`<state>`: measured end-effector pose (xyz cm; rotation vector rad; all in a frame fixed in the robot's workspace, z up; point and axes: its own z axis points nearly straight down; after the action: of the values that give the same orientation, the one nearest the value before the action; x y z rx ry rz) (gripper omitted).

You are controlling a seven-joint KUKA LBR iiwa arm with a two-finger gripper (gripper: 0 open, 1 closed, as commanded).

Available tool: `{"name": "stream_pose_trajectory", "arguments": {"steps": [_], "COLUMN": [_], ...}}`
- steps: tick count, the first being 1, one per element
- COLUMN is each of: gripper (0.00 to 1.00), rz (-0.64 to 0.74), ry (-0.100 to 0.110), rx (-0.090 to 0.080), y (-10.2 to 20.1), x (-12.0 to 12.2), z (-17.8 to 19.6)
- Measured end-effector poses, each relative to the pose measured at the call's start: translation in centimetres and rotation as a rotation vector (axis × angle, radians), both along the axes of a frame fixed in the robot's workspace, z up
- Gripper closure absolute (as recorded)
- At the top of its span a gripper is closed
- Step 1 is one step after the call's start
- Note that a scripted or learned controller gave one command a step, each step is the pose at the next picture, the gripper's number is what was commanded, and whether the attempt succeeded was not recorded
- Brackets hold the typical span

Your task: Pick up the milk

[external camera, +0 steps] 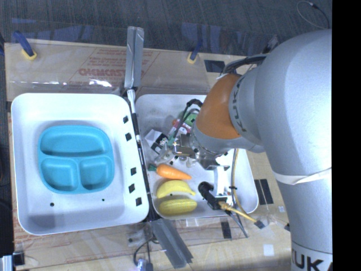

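My arm (293, 129): grey, orange band, nearest the lens, reaching in from the right over the right bin (148, 107). My gripper (179, 145): low in that bin; how my jaws stand, I cannot tell (my wrist blocks them). Carrot (172, 173): just below the gripper. Banana (174, 189) and corn (177, 206): below that. Milk: not identifiable. Left bin (22, 151): holds a blue divided tray (76, 157).

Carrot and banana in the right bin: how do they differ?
The carrot is orange, slim and tapered; the banana is yellow, thicker and curved. The carrot lies nearer the arm's wrist; the banana lies just below it in the camera view, nearer the bin's front edge. Both lie flat, close together.
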<state>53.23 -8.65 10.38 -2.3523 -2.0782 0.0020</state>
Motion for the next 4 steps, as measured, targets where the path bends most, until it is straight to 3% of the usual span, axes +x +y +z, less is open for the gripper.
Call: {"name": "stream_pose_trajectory", "arguments": {"steps": [1, 2, 3, 4], "gripper": [0.00, 0.00, 0.00, 0.00], "rz": [-0.016, -0.191, -0.550, -0.599], "ry": [0.000, 0.004, 0.029, 0.005], "rx": [0.000, 0.000, 0.000, -0.001], "y": [-1.0, -0.5, -0.2, -0.6], "x": [5.7, 1.1, 8.7, 3.5], "z": [1.1, -1.3, -1.4, -1.3]}}
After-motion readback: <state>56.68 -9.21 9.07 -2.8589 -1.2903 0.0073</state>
